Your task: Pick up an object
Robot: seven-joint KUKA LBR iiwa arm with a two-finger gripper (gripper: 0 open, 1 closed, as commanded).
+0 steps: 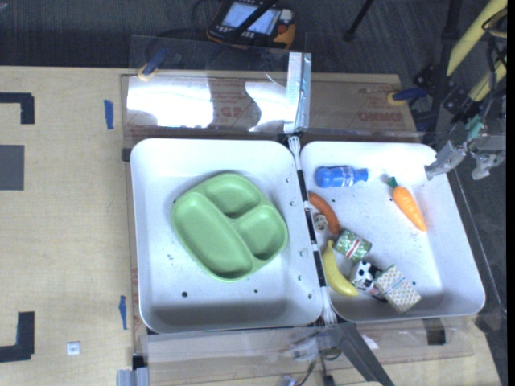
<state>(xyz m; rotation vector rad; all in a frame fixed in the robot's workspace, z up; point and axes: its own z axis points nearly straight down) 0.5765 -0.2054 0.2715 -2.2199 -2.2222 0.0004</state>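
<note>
gripper [447, 161] is at the far right, over the upper right corner of the right bin [459, 284], above the rim area. can't tell its state, too small/blurred at this angle. nothing visible in its grasp.

right bin contents, all lying on the floor:
- blue bottle [340, 176] on its side near the top, cap end toward the right
- carrot [408, 205] w/ green top, right of the bottle, angled down-right, nearest obj to the gripper but apart from it
- orange sausage-shaped toy [323, 212] along the left wall, below the bottle
- small green/white can [352, 245] tilted, mid bin
- banana [337, 274] curved, near the left wall, below the can
- black/white cow-print item [366, 276] just beside the banana, touching or nearly so
- patterned box [397, 289] right of that, toward the bottom edge

left bin [153, 296] holds a green divided plate [229, 225], 3 compartments, sitting roughly centre and rotated at a slant.

clear panel [209, 95] stands behind the bins w/ glare on it. handheld controller [251, 20] w/ lit screen on the floor beyond it. blue tape marks [109, 113] on the wooden bench [60, 215] left of the bins.
</note>
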